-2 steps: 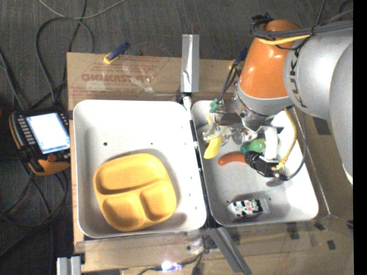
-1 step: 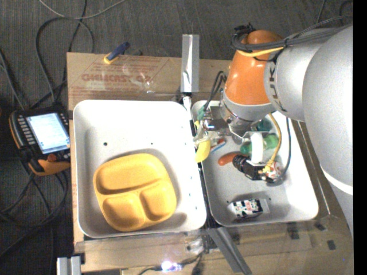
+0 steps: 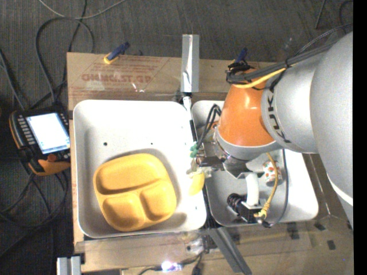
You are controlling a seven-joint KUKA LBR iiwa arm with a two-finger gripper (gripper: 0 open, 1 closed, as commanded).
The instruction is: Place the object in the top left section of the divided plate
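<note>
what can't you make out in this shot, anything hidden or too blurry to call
- Pincer, camera view: the arm's orange band and wrist cover most of it, so its state cannot be read.
- Yellow object, camera view: small and blurred at the divider between the bins; what it is, and whether it is gripped, is unclear.
- Right bin, camera view: the arm hides most of its floor.
- Yellow divided plate, camera view: sections show, finer detail does not.
</note>
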